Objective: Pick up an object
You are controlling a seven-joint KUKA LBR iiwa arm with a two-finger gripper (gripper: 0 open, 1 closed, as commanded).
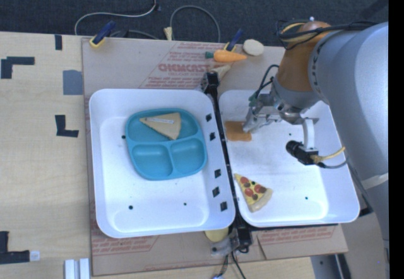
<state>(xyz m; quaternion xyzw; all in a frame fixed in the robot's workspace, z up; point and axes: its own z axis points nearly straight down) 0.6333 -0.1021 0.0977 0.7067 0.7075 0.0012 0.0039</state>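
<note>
Your arm reaches into the right bin (315, 208), its hand (254, 121) lowered beside a tan, toast-like piece (237, 132) near the divider. You appear to be at the approach-and-grasp step; next calls for settling squarely over the piece, closing and lifting. Whether the hand is open or closed cannot be told from this angle, and no object is visibly held. A toy pizza slice (254, 191) lies nearer the front of that bin. The left bin (126, 214) carries a blue divided plate (167, 145).

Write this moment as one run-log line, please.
stage: reaching | hand: low in right bin | nearest: tan block | holding: unconfirmed
</note>
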